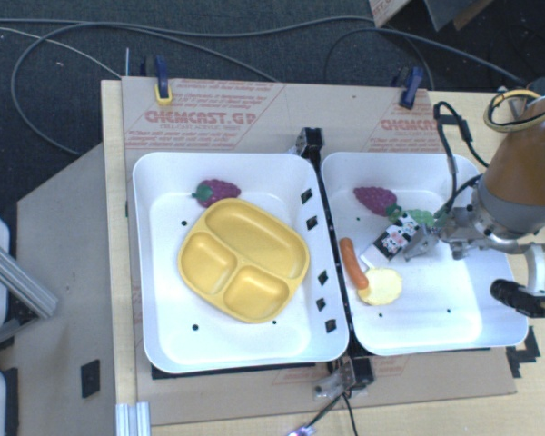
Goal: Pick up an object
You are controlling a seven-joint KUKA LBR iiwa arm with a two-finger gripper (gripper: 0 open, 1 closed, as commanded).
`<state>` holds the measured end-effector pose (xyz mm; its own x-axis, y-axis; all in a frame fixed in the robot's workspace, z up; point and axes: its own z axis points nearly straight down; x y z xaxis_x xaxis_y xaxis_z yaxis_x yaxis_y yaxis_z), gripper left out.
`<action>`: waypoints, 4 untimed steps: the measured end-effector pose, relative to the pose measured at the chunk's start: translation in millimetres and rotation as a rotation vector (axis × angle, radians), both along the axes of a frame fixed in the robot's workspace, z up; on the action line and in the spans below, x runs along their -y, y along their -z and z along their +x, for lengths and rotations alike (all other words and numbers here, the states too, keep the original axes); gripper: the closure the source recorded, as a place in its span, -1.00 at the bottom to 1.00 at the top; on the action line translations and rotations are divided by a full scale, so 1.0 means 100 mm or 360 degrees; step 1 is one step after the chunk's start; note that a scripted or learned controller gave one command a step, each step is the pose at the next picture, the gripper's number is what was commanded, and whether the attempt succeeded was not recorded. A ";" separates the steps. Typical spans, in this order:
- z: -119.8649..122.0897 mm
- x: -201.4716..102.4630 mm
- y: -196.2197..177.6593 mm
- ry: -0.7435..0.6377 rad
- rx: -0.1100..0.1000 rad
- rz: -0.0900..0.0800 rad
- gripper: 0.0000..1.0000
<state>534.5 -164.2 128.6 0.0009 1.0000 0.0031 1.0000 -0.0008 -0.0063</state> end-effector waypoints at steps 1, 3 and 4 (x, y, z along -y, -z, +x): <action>0.02 0.00 -0.14 0.0000 0.0012 -0.0003 1.00; -0.03 -0.01 -1.06 -0.0003 0.0019 -0.0008 1.00; -0.02 -0.01 -1.27 -0.0003 0.0017 -0.0006 1.00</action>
<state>532.8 -162.9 255.8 -0.0010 1.0000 -0.0009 1.0000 0.0010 0.0041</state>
